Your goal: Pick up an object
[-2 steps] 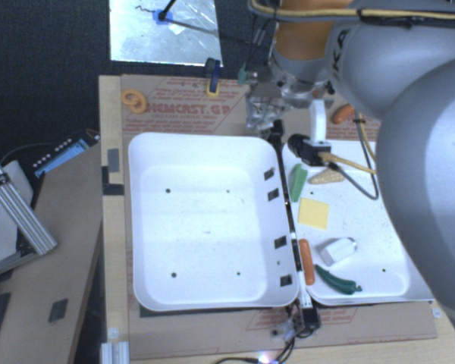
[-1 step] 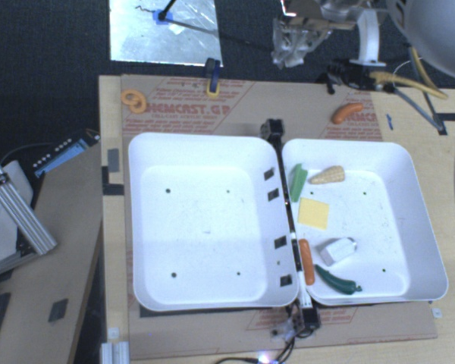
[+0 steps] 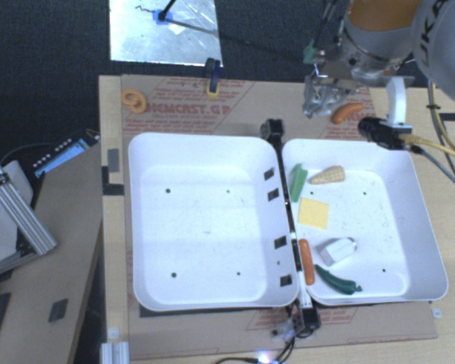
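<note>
The orange sausage (image 3: 347,113) hangs pinched in my tool (image 3: 330,106), raised above the desk (image 3: 235,105) past the right bin (image 3: 421,226) at twelve o'clock, so I judge a slow, steady lift without swinging keeps it secure.

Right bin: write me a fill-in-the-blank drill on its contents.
1. The flat yellow square slice lies in the ___ white bin.
2. The long orange carrot-like stick lies along that bin's ___ wall.
3. The dark green pepper lies nearer the bin's ___ edge than the pale corn cob.

Missing words: right; left; front
</note>
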Robot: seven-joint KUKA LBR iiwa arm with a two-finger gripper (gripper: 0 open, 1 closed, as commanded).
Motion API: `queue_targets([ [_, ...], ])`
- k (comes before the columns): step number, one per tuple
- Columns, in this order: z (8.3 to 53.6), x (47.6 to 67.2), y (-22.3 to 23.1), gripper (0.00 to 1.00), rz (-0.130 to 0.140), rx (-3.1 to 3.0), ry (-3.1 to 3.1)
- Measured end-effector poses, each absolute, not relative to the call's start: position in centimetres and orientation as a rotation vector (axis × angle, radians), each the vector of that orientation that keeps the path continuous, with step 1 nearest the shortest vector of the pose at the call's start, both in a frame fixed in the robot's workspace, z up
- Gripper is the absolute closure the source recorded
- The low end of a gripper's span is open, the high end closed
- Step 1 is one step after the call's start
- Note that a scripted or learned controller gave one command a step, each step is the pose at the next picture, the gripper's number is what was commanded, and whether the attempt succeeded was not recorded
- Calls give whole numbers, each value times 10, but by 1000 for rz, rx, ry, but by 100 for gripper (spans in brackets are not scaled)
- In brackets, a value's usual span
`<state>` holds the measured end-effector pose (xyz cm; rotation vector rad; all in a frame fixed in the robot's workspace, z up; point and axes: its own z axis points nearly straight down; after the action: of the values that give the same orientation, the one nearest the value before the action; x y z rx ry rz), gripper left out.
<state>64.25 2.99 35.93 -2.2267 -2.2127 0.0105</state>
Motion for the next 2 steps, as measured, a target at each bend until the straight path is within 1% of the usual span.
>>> queue_targets([
  [1,547,613,11,100,-25,-2229,-2235],
  [2,367,558,24,100,19,-2212,-2214],
])
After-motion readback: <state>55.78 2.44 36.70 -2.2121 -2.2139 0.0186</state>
